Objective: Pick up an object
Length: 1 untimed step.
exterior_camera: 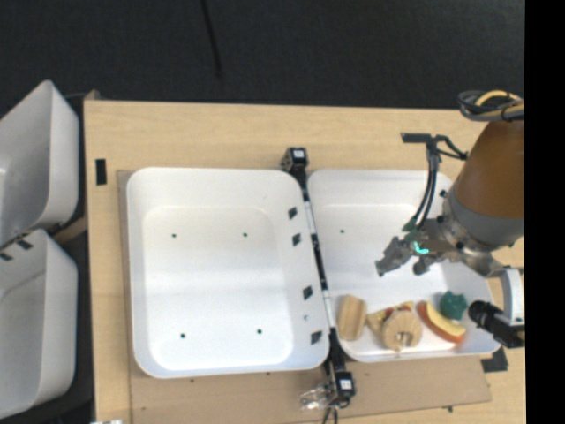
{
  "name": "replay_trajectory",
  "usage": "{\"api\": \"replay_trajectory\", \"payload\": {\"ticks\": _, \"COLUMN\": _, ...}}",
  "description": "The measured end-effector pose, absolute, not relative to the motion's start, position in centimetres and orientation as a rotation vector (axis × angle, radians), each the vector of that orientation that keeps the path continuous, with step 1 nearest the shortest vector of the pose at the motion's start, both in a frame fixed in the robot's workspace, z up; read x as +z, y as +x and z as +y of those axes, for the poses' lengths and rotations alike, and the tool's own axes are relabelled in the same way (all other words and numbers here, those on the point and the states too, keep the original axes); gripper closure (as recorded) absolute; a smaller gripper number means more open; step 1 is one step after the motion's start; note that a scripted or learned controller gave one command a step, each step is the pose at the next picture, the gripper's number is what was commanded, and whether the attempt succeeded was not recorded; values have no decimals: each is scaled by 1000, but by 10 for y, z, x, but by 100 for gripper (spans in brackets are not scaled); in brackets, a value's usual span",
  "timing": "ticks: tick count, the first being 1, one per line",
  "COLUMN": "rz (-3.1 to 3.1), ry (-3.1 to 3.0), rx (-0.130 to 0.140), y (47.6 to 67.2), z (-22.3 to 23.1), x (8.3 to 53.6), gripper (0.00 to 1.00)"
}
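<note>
Robot lab / test cell, not a home. Light wood bench (212, 135) on dark floor carries two shallow white bins (212, 268) w/ black clips along the divider at centre; grey-and-orange industrial arm (490, 179) w/ cabling at 3 o'clock. White moulded units (31, 162) at 9 o'clock.

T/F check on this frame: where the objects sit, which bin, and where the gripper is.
1. The objects lie in the right bin. True.
2. The gripper hangs above the left bin. False: it is above the right bin.
3. The wooden block sits near the divider between the bins. True.
4. The apple slice lies in the right bin's far corner. False: it lies along the near edge.
5. The green piece sits beside the apple slice. True.
</note>
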<state>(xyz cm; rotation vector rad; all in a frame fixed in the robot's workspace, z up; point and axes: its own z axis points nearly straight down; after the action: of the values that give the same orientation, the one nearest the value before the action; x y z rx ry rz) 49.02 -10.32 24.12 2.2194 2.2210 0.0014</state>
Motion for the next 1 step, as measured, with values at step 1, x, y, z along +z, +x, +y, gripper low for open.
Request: {"api": "replay_trajectory", "payload": {"ticks": 1, "rz": 2213, "ry": 2218, "rx": 4, "y": 490, "z": -144, "x": 300, "gripper": 0}}
